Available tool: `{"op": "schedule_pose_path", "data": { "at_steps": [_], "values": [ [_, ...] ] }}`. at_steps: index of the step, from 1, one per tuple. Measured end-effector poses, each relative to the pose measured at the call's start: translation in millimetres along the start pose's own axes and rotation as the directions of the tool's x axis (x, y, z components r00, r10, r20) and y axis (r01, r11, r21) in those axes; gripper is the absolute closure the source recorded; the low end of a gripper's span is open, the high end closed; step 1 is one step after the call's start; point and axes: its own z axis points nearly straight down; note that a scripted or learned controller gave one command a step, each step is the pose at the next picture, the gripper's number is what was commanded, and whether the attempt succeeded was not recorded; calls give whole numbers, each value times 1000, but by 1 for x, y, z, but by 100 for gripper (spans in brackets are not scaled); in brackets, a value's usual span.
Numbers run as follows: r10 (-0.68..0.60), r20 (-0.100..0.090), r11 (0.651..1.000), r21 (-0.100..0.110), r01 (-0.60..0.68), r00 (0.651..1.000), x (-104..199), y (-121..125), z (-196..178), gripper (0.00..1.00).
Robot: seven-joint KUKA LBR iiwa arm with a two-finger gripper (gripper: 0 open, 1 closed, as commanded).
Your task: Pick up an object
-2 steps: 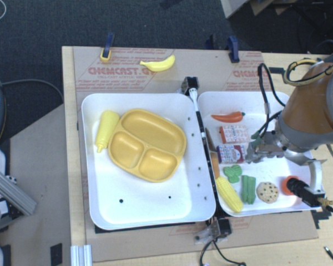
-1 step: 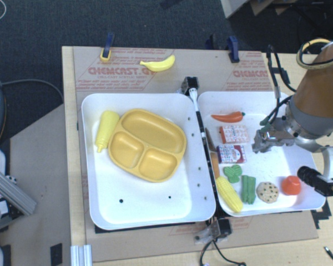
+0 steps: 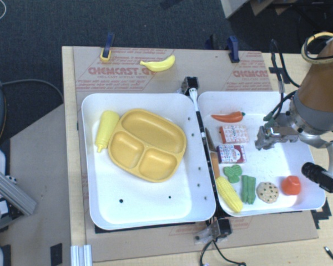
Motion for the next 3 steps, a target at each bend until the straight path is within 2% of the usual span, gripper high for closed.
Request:
{"op": "schedule_pose_path", "data": {
  "at_steps": [1,2,3],
  "values": [
    [-4,-1,1000,1,4,1000,33,42,12,100],
    [-1,-1,1000,0,1,1000,44,66,8,100],
    [0,-1,1000,2,0,1000,50,66,0,100]
  ]
}}
